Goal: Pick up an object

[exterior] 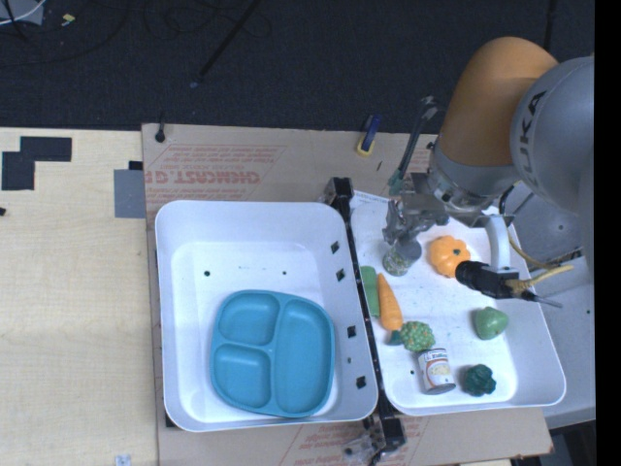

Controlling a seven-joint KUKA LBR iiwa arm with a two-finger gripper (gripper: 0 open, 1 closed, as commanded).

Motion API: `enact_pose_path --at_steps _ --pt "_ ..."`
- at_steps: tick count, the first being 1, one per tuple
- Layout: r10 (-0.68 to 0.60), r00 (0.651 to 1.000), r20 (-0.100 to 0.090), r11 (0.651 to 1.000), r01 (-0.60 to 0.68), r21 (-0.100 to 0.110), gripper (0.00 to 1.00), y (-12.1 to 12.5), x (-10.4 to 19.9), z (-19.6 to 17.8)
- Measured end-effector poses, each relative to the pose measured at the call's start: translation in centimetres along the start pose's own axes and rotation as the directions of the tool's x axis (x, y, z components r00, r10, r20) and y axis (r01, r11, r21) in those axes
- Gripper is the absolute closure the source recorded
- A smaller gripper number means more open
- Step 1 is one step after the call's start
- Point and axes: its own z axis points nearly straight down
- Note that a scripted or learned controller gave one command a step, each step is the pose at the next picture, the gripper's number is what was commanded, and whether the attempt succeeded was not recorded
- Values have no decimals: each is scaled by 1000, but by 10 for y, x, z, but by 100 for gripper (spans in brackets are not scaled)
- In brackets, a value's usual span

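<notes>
My gripper [400, 257] hangs low over the back left part of the right bin [543, 357], reaching down from the grey and orange arm. Just below it lie an orange carrot [389, 303] and a green vegetable [370, 289] along the bin's left wall. To the gripper's right sits an orange pumpkin [446, 255]. Nothing shows between the gripper's tips from this angle.
Further forward in the right bin are a broccoli piece [417, 335], a small can [437, 369], a dark green piece [477, 380] and a light green pepper [490, 322]. The left bin [184, 250] holds a blue divided plate [273, 352].
</notes>
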Motion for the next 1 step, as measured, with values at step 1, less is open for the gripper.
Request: enact_pose_path --at_steps 1 --pt "1 1000 1 1000 -1 3 100 7 50 20"
